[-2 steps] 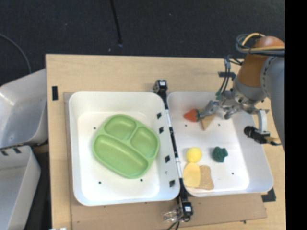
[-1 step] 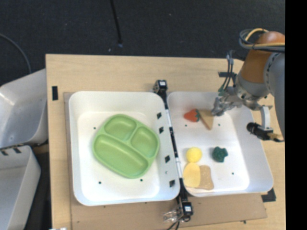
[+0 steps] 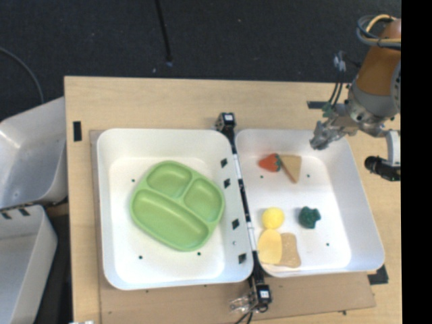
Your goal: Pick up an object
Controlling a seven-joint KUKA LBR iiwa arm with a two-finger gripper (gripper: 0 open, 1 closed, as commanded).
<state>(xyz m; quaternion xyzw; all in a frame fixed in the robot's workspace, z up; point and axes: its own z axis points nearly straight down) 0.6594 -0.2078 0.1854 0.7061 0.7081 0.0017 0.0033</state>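
Robotics laboratory test bench: a plywood benchtop [image 3: 202,103] bearing two shallow white bins [image 3: 108,181] clipped side by side, a grey-and-orange industrial arm [image 3: 375,79], loose cables [image 3: 160,19], dark carpeted floor [image 3: 236,25].

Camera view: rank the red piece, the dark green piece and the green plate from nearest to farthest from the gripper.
From the gripper, over the right bin's far end:
1. Red piece, right bin, far half.
2. Dark green piece, right bin, toward the near end.
3. Green plate, left bin, middle.
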